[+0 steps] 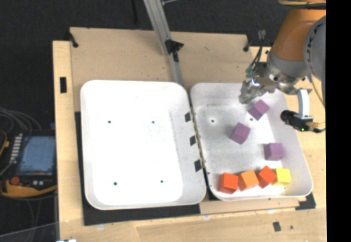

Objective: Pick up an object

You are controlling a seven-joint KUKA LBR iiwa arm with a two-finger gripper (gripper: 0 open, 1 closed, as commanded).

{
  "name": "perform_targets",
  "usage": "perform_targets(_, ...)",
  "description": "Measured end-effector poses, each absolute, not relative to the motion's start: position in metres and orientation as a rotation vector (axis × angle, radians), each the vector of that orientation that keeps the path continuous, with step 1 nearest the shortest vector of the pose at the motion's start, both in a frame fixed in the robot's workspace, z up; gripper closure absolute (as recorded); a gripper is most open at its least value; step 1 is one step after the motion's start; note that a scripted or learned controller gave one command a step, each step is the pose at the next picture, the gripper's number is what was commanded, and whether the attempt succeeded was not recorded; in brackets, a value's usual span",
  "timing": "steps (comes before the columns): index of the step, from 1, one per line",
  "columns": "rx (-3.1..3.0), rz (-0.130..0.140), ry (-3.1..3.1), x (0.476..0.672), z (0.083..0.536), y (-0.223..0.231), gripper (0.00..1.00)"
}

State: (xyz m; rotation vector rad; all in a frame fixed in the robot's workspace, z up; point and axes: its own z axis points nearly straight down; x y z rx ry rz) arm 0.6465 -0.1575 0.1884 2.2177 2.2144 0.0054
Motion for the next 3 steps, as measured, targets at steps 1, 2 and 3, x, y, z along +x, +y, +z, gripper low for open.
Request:
perform_targets(1,2.216,0.003,2.221,0.648,0.211,-0.159,1.00)
perform_targets(2,2.212,0.004,2.226,0.656,0.218,-0.115,1.00)
perform_targets(3,2.211,0.006,2.227,0.666,0.226,-0.062,1.00)
